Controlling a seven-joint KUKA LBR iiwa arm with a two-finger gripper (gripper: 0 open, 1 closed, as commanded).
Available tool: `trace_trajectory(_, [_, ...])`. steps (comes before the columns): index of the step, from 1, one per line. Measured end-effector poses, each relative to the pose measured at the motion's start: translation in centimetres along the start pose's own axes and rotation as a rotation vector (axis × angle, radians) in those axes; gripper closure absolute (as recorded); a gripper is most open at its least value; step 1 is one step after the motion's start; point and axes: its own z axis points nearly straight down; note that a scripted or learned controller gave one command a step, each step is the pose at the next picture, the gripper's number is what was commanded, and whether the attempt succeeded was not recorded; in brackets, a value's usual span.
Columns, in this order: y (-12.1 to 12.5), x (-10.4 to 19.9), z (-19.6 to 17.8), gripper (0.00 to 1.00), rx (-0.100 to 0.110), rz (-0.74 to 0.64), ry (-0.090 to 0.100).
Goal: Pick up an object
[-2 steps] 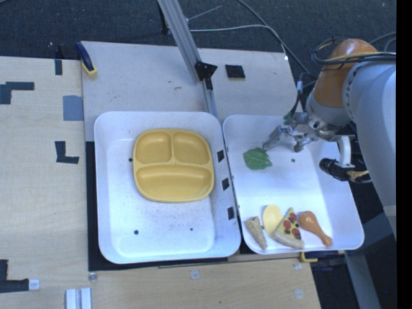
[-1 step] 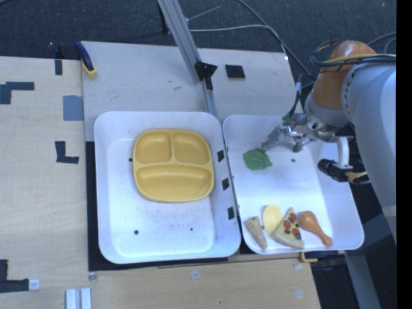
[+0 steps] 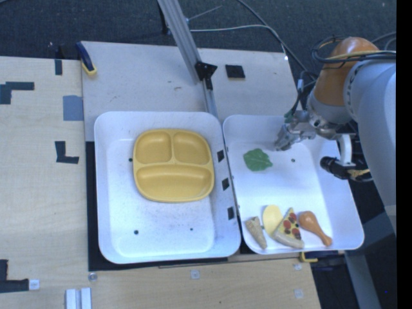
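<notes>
- Green leaf-shaped toy lettuce piece (image 3: 257, 160) lies flat on the floor of the right-hand shallow white bin (image 3: 335, 198), nearest my gripper (image 3: 284, 140).
- My likely risk: the leaf is thin and flat, so I could close above it or skid it away.
- Whether my gripper is spread or closed I cannot tell; nothing shows pinched.
- It sits just beside me, lower left.
- Other toys, a pizza slice (image 3: 289, 228) and drumstick (image 3: 314, 226), cluster well apart at the bin's near edge.
</notes>
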Motion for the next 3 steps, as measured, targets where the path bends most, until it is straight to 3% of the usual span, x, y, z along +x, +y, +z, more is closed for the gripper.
trace_trajectory(1, [-0.4,0.9,-5.7,1.00,-0.001,0.001,0.005])
trace_trajectory(3, [0.4,-0.2,-15.6,1.00,-0.002,0.001,0.004])
